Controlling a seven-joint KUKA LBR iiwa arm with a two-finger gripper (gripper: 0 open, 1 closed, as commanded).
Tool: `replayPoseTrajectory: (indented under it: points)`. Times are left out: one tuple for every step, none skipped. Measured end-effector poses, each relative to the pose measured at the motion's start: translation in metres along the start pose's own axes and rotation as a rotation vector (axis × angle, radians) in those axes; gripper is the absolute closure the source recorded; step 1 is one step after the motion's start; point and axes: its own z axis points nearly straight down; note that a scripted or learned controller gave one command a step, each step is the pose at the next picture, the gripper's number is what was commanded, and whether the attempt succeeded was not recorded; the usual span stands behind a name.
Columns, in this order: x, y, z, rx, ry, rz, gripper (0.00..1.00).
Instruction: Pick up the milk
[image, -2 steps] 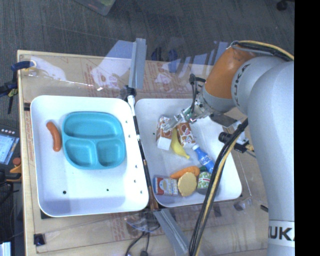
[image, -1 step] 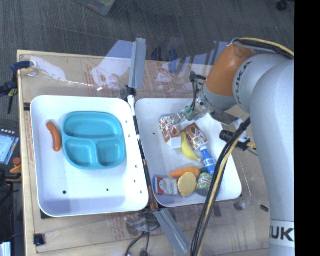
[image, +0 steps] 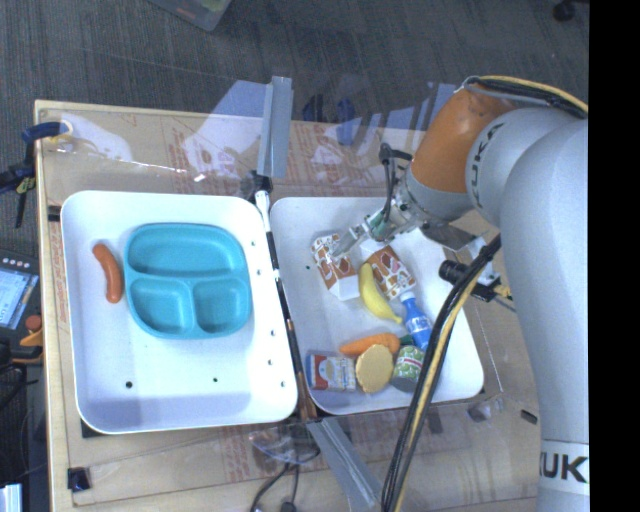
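**Camera view: milk crowded by neighbours, grasp at risk**

Camera view looks down on two white bins on the worktop (image: 150, 150). The gripper (image: 375, 228) hangs at about 12 o'clock in the right bin (image: 300, 215), low over the clutter, and whether its fingers are apart or together I cannot tell, since the wrist and the glare hide them.

The milk (image: 330, 260), a small brown-and-white carton, lies near the bin's centre, just toward 9 o'clock of the gripper. A second carton (image: 392, 272) of much the same print lies just at its 3 o'clock, and a banana (image: 374, 296) touches both.

Risks, as I judge them:
- The fingers could close on the wrong carton, since the two look alike and sit close.
- The banana leaning against the milk could block one finger or be dragged along.
- The carton lies tilted, so a pinch across a corner may slip.

The right bin also holds a blue bottle (image: 414, 322), a carrot (image: 362, 345), a round yellow piece (image: 376, 370), a red-labelled packet (image: 332, 372) and a green can (image: 408, 366) toward 6 o'clock.

The left bin (image: 80, 380) holds a teal divided tray (image: 190, 278) at centre and a sausage (image: 108, 272) at 9 o'clock.
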Motion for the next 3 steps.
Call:
replayPoseTrajectory:
  points:
    - [0.032,0.019,0.029,0.031,0.013,0.001,0.0]
    - [0.033,0.02,0.02,0.032,0.013,-0.004,1.0]
    - [0.079,0.016,-0.159,0.032,0.007,0.226,1.0]
